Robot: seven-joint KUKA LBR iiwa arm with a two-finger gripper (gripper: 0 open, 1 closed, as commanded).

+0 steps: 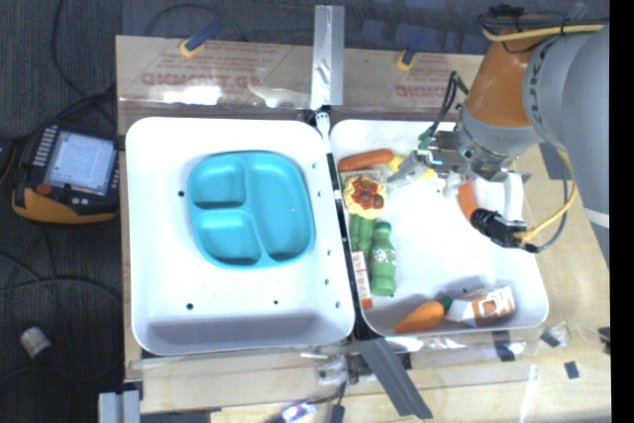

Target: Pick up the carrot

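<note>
Carrot (420,317) lies at the near edge of the right bin (530,297), against the front wall, just left of a small bottle with a white-and-orange label (482,305). Orange tapered body, matte, long axis roughly left-right, tilted slightly, thick end toward the bottle.

Further in: 2 green bottles (374,253) lie side by side along the bin's left wall, long axes running near-to-far. Beyond them a flat round item with red and yellow print (365,194), then a sausage-like orange piece (366,159) at the far-left corner.

Gripper (433,157) sits at the far side of the right bin, wrist with the orange band above it. Whether the jaws are open or closed can't be told from this angle; nothing is visibly between them.

Key relation: the carrot is well apart from the gripper, straight toward the near wall. Closing across the carrot's short axis looks best; the wall and bottle crowd it.

Left bin (163,302) holds a smooth blue 3-compartment plate (252,208).
</note>
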